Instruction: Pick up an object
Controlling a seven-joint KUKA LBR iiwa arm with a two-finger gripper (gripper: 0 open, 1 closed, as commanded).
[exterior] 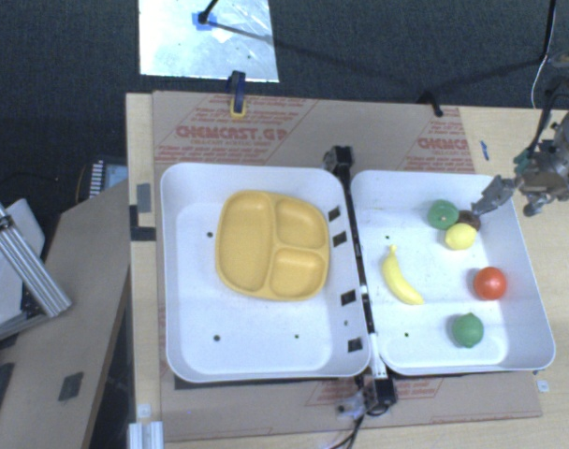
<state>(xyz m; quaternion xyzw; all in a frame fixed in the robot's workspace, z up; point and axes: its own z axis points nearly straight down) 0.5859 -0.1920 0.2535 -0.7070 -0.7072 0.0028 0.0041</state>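
The right bin (518,251) holds a green round fruit (443,214), a yellow lemon (460,237), a banana (401,277), a red tomato (489,282) and a second green fruit (468,329). My gripper (477,211) reaches in from the right over the bin's far right part. Its tip is low, right beside the lemon and the first green fruit, in the gap above the lemon. Nothing is visibly held in it.
The left bin (191,325) holds a yellow divided plate (270,245). A black hinge strip (357,269) runs between the two bins. A reflective sheet (208,26) lies on the dark floor beyond the bench.
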